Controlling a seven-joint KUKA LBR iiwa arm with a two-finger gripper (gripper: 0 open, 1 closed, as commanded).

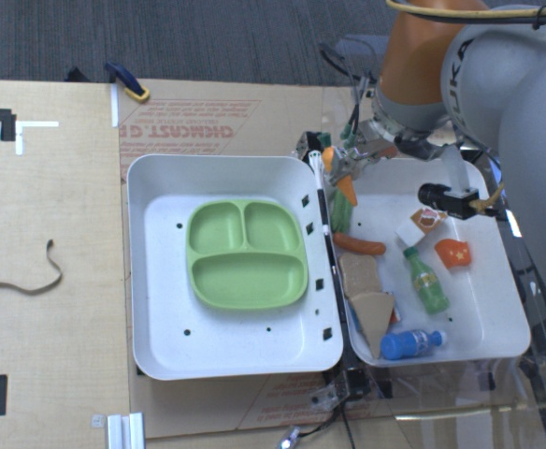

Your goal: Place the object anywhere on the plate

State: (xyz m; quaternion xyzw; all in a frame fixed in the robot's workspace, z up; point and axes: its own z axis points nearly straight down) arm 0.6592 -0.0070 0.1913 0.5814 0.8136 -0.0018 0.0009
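Note:
A light green plate (248,253) with three compartments lies in the middle of the left bin (151,279). My gripper (342,164) hangs over the far left corner of the right bin (497,330), close to the wall between the bins. Directly below it are an orange piece (348,192) and a green piece (340,215), which look like a toy carrot. Whether the gripper touches it I cannot make out, as the wrist and cables cover the tip.
The right bin holds a sausage (359,244), a green bottle (426,280), a blue bottle (410,343), a red-orange fruit (453,253), a small carton (423,221), a bread slice (359,272) and a tan wedge (375,312). A brown cord (30,283) lies on the bench at left.

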